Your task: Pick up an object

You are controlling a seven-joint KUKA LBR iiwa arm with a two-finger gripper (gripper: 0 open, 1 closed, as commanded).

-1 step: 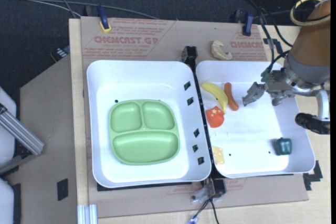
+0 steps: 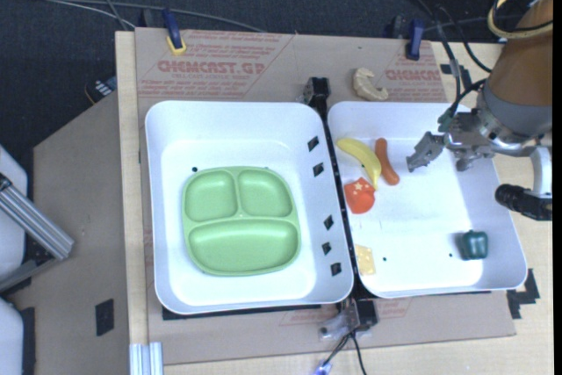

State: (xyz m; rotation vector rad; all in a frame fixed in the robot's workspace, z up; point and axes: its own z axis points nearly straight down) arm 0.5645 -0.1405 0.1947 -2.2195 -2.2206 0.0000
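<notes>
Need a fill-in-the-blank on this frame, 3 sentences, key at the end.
1. The green divided plate lies in the ____ bin.
2. The banana lies beside an orange ____ in the right bin.
3. The gripper hovers over the ____ bin.

Missing words: left; carrot; right

Both bins (image 2: 167, 215) look like smooth white plastic with a soft shine. The green tray (image 2: 241, 219) is smooth matt plastic. The board (image 2: 228, 66) under them looks like rough brown cardboard. The banana (image 2: 358, 155), carrot (image 2: 386, 162) and tomato (image 2: 360, 195) look like shiny plastic toys. The gripper (image 2: 423, 155) looks like dull grey metal.
</notes>
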